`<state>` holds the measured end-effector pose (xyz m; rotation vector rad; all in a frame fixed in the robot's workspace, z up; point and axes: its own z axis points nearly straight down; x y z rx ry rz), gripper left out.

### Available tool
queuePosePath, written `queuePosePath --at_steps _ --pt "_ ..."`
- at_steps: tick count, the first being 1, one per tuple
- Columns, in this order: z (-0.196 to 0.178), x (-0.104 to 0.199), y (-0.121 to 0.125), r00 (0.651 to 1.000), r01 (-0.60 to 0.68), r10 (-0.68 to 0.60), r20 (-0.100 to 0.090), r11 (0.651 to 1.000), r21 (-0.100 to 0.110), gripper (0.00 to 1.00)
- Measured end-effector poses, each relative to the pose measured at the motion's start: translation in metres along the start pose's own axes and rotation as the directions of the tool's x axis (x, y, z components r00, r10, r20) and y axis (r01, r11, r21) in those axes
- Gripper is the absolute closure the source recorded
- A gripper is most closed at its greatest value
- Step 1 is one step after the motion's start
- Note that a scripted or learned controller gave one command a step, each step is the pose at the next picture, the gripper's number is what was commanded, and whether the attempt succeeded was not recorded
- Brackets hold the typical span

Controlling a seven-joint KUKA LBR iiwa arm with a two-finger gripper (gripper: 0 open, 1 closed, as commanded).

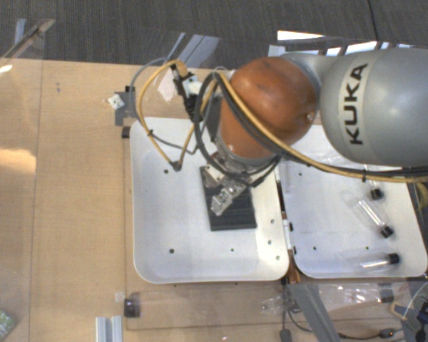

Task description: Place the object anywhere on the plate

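Camera view: bench [64, 191] of pale wood seen from above at a slant, bearing two shallow white bins side by side.
Arm: grey KUKA arm [378, 105] entered from the right; its orange band [267, 109] hung over the upper part of the left bin [164, 248], with yellow and black cables looping round the wrist.
Gripper: gripper [225, 194] pointed down over the dark plate; whether it was released or clenched could not be told, and nothing was seen between its tips.
Plate: dark rectangular plate [235, 216] lay flat in the left bin, near its right wall, partly hidden by the gripper.
Object: clear tubes with black caps [376, 219] lay in the right bin [321, 255], towards its right side, well apart from the plate.
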<state>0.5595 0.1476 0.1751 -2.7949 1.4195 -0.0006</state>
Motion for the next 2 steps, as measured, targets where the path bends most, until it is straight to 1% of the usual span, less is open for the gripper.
queuePosePath --at_steps 1,2 --pt "0.040 -0.057 0.011 0.912 -0.411 0.411 -0.001 0.912 0.002 1.00" --pt "-0.015 0.005 0.016 0.900 -0.436 0.436 -0.002 0.900 0.004 1.00"
